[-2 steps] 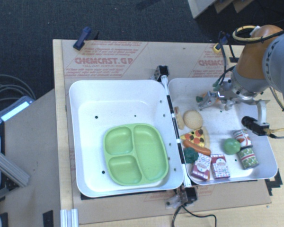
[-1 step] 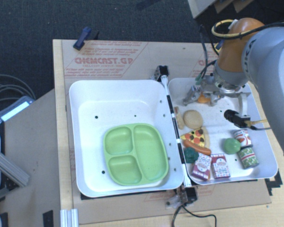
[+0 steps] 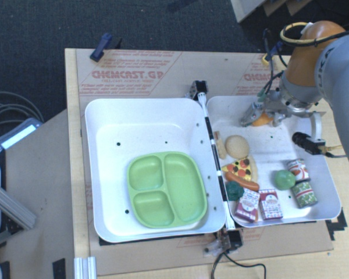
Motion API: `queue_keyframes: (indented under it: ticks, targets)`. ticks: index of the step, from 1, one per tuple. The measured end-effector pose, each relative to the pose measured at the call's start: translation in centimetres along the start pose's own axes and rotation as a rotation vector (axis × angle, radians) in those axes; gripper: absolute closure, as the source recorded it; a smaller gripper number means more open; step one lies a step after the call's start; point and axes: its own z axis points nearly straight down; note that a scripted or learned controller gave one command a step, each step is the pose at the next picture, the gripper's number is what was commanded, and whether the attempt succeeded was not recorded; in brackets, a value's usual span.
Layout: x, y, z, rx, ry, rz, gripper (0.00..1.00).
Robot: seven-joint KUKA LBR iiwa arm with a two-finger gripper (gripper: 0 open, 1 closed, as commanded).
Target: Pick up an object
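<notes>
Camera view, one green tray [image 3: 165, 189], two red cartons [image 3: 259, 206], two cans [image 3: 301, 183]

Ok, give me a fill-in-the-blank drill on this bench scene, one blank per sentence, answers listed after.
1. The green divided tray lies in the ____ bin.
2. That tray has ____ compartments.
3. The gripper sits over the ____ bin, near an orange item.
4. The pizza slice lies just below the tan ____.

Missing words: left; three; right; bun
</notes>
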Motion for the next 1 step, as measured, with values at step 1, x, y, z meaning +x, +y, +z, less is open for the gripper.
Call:
queue_keyframes:
  ticks: [1]
  targets:
    - [0.04, -0.39, -0.68, 0.019, 0.005, 0.003, 1.00]
